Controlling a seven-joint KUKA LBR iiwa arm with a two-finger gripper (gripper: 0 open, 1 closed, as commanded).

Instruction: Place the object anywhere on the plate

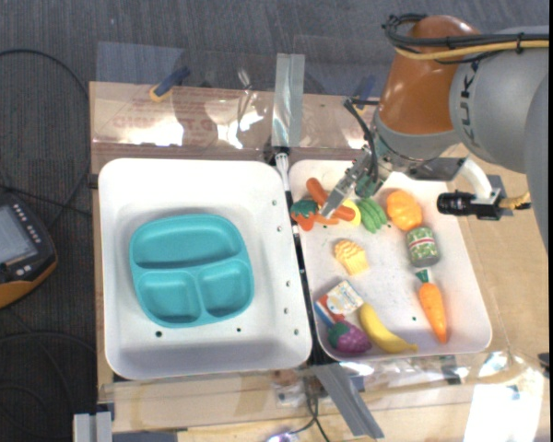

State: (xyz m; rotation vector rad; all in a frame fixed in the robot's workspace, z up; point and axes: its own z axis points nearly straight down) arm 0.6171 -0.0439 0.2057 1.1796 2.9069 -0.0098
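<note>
My end effector (336, 199) is down in the right bin (470, 274), at its upper-left corner, with the finger tips among a small cluster of toy food: a short orange piece (315, 191), a red-orange piece (347, 215) just under the tips and a dark green piece (303, 209) against the bin's left wall. I cannot tell whether the fingers are apart or together, and I see nothing clearly held between them, so I judge the pick as not yet made. The teal plate (192, 267), with its three compartments, lies in the left bin (129, 182) and carries nothing, so the placing is wholly ahead of me: grasp, lift, carry across the divide and set down. Which piece is meant I can only guess from where my tips are; it looks like the red-orange one or its orange neighbour. Around me lie a green vegetable (372, 214), an orange fruit (404, 210), a yellow block (352, 257), a small green can (422, 246), a carrot (432, 308), a banana (380, 329), purple grapes (349, 341) and a small carton (341, 298). The crowding at my corner is the main hindrance: the pieces touch or nearly touch, and the bin wall is close. The two adjoining bin rims (293, 247) stand between me and the plate and must be cleared.
</note>
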